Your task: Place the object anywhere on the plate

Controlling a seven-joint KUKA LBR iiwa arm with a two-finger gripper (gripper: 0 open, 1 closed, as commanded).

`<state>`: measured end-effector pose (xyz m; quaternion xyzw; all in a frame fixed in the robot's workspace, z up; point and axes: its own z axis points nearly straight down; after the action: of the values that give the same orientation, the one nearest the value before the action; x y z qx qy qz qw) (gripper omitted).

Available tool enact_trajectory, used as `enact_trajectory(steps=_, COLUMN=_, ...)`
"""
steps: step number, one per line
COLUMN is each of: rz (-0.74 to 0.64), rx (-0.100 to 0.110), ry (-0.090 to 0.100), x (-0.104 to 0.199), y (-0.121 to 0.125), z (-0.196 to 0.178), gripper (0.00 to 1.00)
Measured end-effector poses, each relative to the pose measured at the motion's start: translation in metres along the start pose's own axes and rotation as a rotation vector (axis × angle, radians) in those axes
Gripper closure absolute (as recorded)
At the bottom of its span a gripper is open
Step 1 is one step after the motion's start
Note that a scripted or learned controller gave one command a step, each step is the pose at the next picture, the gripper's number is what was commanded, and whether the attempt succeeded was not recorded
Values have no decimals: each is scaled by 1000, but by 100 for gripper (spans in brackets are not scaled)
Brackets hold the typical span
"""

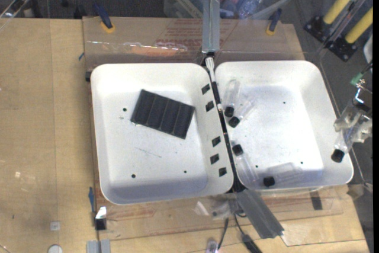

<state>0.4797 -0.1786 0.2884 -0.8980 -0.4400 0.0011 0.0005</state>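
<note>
Black ribbed plate (163, 114) sat in left bin (106, 181), approx 9 o'clock of frame ctr. Clear objs w/ black caps (232, 105) lay in right bin (308, 77). Gripper (349, 130) at 3 o'clock edge, can't tell its state. Step: pre-grasp; next needs reach to obj.

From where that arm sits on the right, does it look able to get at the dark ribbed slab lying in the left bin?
Probably yes. The dark slab lies flat in the open in the left bin, with nothing on top of it. The gripper sits at the far right edge, so it must cross the right bin and the divider.
</note>
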Motion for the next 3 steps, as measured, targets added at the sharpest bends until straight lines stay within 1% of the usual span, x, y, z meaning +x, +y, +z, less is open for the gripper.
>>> enact_trajectory(steps=1, rz=17, rx=3, ry=1, x=-28, y=20, z=44, gripper=100)
enact_trajectory(steps=2, rz=-22, rx=3, ry=1, x=-31, y=23, z=87, gripper=100)
enact_trajectory(steps=3, rz=-5, rx=-1, ry=1, x=-30, y=22, z=72, gripper=100)
